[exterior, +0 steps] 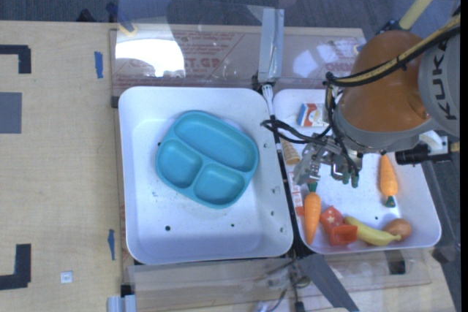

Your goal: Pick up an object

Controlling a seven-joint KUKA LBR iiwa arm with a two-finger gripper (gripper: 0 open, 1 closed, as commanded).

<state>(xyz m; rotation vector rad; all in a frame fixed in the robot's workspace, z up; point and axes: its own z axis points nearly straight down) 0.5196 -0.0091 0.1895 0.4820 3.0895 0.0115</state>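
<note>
My gripper [327,170] hangs over the middle of the right bin [424,212], below the orange wrist band. Its fingers [307,170] stand apart, with bare bin floor showing between them; it is open and holds nothing. Just below its left finger lies an orange carrot [311,217], green end pointing up toward the gripper. A second carrot [387,176] lies to the gripper's right. Along the bin's front edge sit a red vegetable piece [337,225], a yellow banana [373,232] and a brown onion [399,228].
The left bin [146,223] holds a blue divided plate [207,158]. A small red, white and blue box [309,115] and a tan packet [291,153] lie at the right bin's far left. Black cables [287,129] cross the divider between the bins.
</note>
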